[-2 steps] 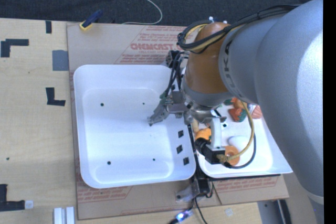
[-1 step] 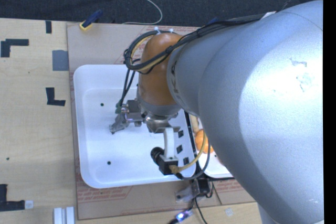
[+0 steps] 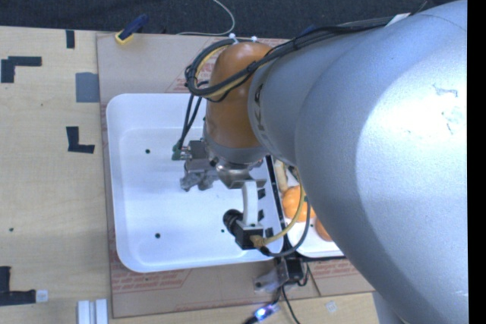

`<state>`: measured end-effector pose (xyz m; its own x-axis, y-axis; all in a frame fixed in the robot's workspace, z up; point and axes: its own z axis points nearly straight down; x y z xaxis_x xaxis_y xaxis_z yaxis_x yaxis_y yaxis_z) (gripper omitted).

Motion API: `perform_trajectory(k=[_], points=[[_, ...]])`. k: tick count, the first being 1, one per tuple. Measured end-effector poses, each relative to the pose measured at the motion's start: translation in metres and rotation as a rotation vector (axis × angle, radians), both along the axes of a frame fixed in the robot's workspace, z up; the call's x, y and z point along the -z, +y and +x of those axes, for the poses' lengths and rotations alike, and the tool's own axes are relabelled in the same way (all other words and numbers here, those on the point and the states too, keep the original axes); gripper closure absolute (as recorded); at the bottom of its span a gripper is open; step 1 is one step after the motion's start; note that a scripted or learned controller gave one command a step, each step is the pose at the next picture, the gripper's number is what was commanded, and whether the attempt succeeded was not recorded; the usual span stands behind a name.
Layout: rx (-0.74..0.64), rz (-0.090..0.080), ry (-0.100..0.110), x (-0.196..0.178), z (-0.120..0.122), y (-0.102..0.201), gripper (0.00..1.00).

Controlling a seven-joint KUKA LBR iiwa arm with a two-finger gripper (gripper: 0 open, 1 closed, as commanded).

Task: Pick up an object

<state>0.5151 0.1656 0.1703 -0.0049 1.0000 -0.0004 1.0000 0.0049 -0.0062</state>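
Note:
My gripper (image 3: 196,177) hangs low over the left white bin (image 3: 140,239), near the bin's right half, under the orange band (image 3: 231,99) of the wrist. The grey arm covers most of the right side of the camera view. Nothing shows under or beside the gripper on the bin floor. Two orange rounded objects (image 3: 293,202) lie in the right bin, mostly hidden by the arm and its cables.
A black fitting (image 3: 238,228) with cables hangs from the wrist over the left bin's near right corner. A small blue and yellow item (image 3: 130,28) lies on the bench at the back. Black tape marks (image 3: 76,140) dot the wooden board to the left.

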Motion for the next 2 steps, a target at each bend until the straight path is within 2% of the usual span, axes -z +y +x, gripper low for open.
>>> perform_trajectory(k=[1, 2], points=[[0.000, 0.002, -0.005, -0.044, -0.033, 0.016, 1.00], [0.001, 0.002, -0.010, -0.110, -0.031, 0.016, 1.00]])
